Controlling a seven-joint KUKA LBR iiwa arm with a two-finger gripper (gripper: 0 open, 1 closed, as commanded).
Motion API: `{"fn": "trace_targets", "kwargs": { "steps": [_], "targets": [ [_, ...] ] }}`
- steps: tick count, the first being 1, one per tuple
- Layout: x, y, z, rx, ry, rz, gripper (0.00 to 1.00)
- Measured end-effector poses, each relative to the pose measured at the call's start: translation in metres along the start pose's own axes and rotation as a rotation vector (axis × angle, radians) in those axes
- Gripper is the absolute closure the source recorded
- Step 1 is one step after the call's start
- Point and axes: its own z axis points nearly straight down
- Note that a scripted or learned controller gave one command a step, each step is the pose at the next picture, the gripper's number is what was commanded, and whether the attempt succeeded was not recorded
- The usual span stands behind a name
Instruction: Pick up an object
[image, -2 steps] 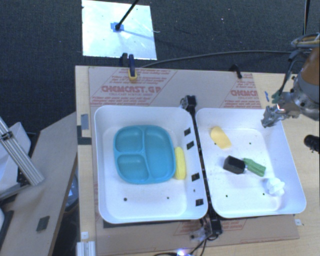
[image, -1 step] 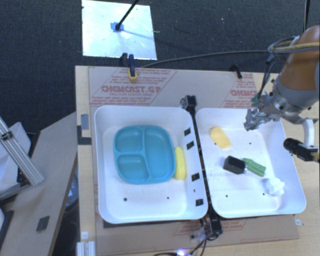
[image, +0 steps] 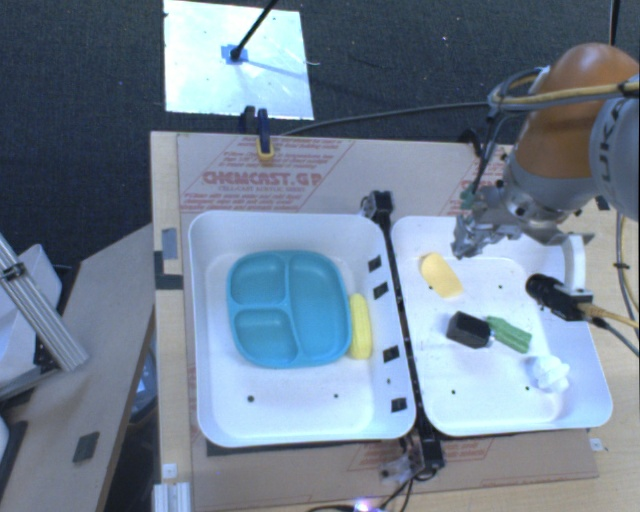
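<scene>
1. Yellow block (image: 441, 275) lies in the right bin (image: 590, 400), near its back-left corner.
2. I see the gripper (image: 466, 246) just above that block, touching nothing; I cannot tell its opening.
3. Black object (image: 467, 329) sits nearer me than the block.

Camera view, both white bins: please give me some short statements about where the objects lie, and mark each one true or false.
1. The blue divided plate lies in the left bin. True.
2. The yellow block lies in the left bin. False: it lies in the right bin.
3. The gripper hangs above the right bin, near the yellow block. True.
4. The green piece lies on the blue divided plate. False: it lies in the right bin beside a black object.
</scene>
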Motion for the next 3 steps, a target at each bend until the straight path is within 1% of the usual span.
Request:
{"fn": "trace_targets", "kwargs": {
  "steps": [1, 2, 3],
  "targets": [
    [0.047, 0.006, -0.001, 0.000, -0.001, 0.001, 1.00],
    [0.095, 0.005, 0.014, 0.002, -0.001, 0.002, 1.00],
    [0.158, 0.005, 0.020, 0.001, 0.000, 0.001, 1.00]
  ]
}}
